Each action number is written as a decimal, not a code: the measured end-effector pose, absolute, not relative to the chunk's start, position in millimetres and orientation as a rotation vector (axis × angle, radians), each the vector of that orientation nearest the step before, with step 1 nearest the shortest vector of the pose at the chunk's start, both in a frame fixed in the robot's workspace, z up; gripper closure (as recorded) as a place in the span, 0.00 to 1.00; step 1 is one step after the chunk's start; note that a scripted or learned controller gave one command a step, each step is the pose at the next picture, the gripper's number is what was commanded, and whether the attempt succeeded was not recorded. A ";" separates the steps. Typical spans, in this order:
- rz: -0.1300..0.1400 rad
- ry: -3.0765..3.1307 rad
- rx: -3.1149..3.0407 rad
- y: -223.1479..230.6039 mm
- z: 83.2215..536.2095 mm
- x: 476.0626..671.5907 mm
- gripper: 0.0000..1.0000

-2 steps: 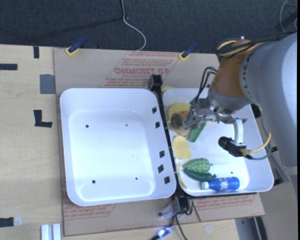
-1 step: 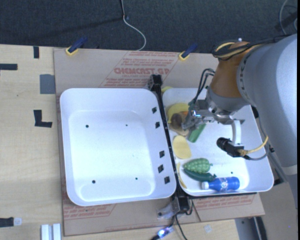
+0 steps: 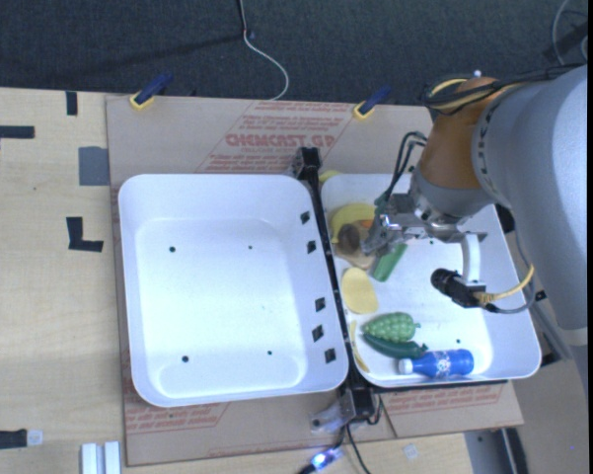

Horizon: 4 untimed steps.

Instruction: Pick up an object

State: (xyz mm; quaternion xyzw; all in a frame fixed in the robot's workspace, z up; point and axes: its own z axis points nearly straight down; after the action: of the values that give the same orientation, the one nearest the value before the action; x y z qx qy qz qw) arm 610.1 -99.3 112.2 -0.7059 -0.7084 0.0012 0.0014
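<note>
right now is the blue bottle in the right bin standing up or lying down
Lying down. The blue bottle rests on its side along the near edge of the right bin, white cap pointing left, just below the green object.

Left bin [image 3: 148, 265] is wide open, loads of room to come straight down anywhere in it. Right bin [image 3: 513, 358] is the cramped one: the arm [image 3: 474, 156] hangs over its upper half, with a black cable [image 3: 459, 286] looping off the wrist. Yellow piece [image 3: 359, 289], green bumpy thing [image 3: 390, 327] and blue bottle [image 3: 437, 364] crowd the left and near side. A bare patch sits toward the far right. Black divider clips [image 3: 321, 304] run between the bins.
</note>
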 end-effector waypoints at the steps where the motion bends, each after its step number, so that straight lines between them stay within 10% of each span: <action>1: -0.001 -2.222 -2.218 -112.1 86.8 626.4 1.00; 2: -0.017 -2.237 -2.230 -116.3 286.8 653.8 1.00; 3: 0.006 -2.224 -2.211 -55.4 228.5 634.0 1.00; 4: -0.020 -2.239 -2.218 2.2 361.5 671.0 1.00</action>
State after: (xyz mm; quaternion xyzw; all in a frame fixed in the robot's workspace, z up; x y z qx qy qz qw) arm 671.0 2.2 361.5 -0.7037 -0.7104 -0.0063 -0.0051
